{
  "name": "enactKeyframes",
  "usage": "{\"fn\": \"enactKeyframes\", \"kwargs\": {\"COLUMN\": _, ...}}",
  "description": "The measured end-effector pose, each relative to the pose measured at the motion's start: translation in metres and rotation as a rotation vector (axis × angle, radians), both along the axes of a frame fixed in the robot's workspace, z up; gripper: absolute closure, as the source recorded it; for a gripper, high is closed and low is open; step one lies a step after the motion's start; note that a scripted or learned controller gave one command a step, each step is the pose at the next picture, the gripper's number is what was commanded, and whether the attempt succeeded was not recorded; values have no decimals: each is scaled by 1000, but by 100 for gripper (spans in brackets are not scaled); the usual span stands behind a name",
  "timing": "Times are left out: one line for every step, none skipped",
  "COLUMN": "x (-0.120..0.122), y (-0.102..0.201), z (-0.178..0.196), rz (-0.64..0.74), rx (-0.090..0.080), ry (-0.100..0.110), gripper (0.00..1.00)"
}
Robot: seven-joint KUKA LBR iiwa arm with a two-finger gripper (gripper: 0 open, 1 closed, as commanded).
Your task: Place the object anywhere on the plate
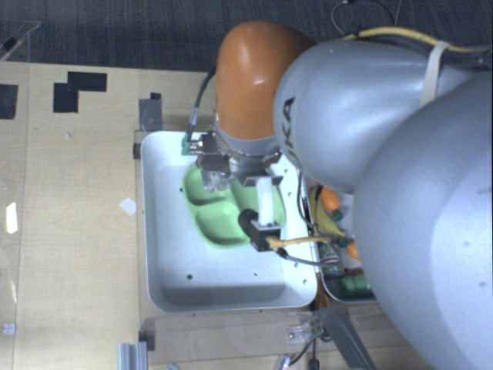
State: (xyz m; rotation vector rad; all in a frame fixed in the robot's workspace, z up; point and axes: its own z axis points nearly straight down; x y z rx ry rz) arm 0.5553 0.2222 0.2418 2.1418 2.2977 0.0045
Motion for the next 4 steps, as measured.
{"fn": "enactKeyframes", "kwargs": {"x": 68, "y": 8, "z": -38, "rz": 118, "rx": -2, "ry": 0, "gripper": 100}}
{"fn": "enactKeyframes", "kwargs": {"x": 7, "y": -42, "z": -49, "rz": 189, "rx": -1, "ry": 0, "gripper": 100}}
{"fn": "enactKeyframes", "kwargs": {"x": -16, "y": -105, "z": -50, "rz": 39, "rx": -1, "ry": 1, "gripper": 100}}
{"fn": "enactKeyframes", "kwargs": {"x": -2, "y": -65, "z": -76, "rz": 59, "rx": -1, "ry": 1, "gripper": 100}}
